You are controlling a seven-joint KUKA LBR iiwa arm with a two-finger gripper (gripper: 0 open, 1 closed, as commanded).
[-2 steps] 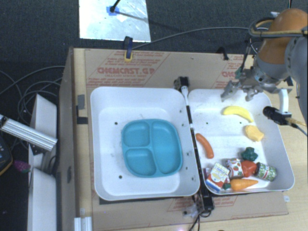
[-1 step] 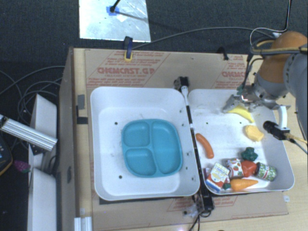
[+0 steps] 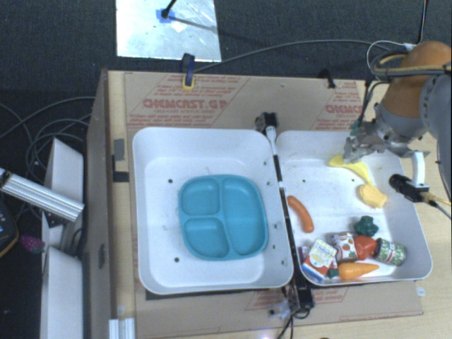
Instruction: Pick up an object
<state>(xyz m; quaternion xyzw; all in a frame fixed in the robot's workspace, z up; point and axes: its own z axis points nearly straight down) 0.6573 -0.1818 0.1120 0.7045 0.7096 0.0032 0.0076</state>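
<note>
Where the gripper [image 3: 355,149] hangs (its opening unclear), a curved yellow banana [image 3: 351,167] lies just beneath.

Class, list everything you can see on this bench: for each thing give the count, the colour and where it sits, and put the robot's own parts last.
Bins: two, white, side by side on the bench.
Divided plate: one, light blue, middle of the left bin.
Banana: one, yellow, top of the right bin, just under the pincer.
Yellow lump: one, pale yellow, right side of the right bin.
Sausage: one, orange-red, left part of the right bin, near the divider.
Carrot: one, orange, lower edge of the right bin.
Small packages and toys: a heap, mixed red, green and white, lower right bin; exact count unclear.
Foil sheet: one, silvery, on the floor above the bench.
Arm: one, grey with orange band, from the right.
Pincer: one, grey, over the banana.
</note>
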